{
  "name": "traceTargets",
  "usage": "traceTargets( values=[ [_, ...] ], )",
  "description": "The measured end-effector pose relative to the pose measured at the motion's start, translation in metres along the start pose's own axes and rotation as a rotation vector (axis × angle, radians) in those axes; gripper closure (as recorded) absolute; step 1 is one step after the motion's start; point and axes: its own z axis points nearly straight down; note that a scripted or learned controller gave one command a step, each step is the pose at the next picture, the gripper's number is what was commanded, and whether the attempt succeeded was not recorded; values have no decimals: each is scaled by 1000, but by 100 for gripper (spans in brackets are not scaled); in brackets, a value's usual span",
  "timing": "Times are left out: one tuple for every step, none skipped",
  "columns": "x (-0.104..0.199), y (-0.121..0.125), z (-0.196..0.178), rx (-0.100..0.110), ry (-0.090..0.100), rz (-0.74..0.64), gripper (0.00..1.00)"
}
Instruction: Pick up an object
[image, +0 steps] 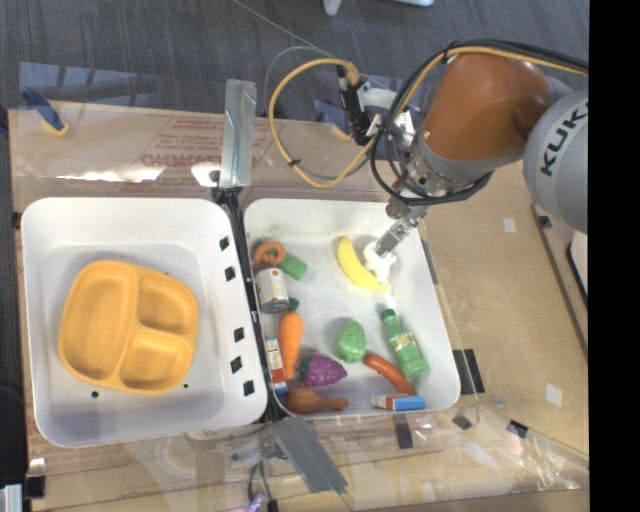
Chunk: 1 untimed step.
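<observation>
The arm enters from the right of the camera view, its orange band above the right bin (437, 300), and its gripper (383, 255) reaches down to the upper right part of that bin. The gripper's pale tip lies just beside the banana (355, 267), at the fruit's right edge and seemingly touching it; at this slant the fingers cannot be separated from one another, so it cannot be told whether the pincer stands open or closed, and nothing is seen between them. The banana lies flat on the bin floor, its long axis running from upper left to lower right, with its curve bowed toward the lower left. Below it, the green bottle (402, 343) lies with its cap toward the upper left. The carrot (289, 341) lies nearly upright in the view, its thick end at the top, beside the small can (272, 290) at the bin's left wall. The purple grapes (322, 371) rest just right of the carrot's lower end, and a green vegetable (350, 340) sits between the grapes and the bottle. In the left bin (40, 330) rests a yellow divided plate (128, 326).
</observation>
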Motion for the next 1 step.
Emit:
traceTargets(
  values=[
    [0, 2, 9, 6, 8, -309, 100]
  ],
)
